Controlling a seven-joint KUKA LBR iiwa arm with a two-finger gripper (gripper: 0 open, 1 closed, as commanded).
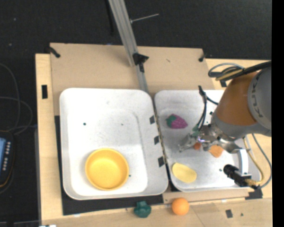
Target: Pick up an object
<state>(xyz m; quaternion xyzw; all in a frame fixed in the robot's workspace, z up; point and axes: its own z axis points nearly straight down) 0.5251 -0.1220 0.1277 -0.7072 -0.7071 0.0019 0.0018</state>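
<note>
Camera view showed the gripper (195, 142) low in the right bin (180, 100) beside an orange piece (216, 151); finger state indeterminate. Judged step: grasp attempt; closing and lifting remained.

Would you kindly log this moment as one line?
end effector: over right bin | nearby: purple toy, orange piece | left bin: yellow bowl

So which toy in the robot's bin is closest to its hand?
The small orange piece, right beside the gripper. The purple toy sits farther up the bin, and the pale yellow one lies lower down by the front edge.
</note>
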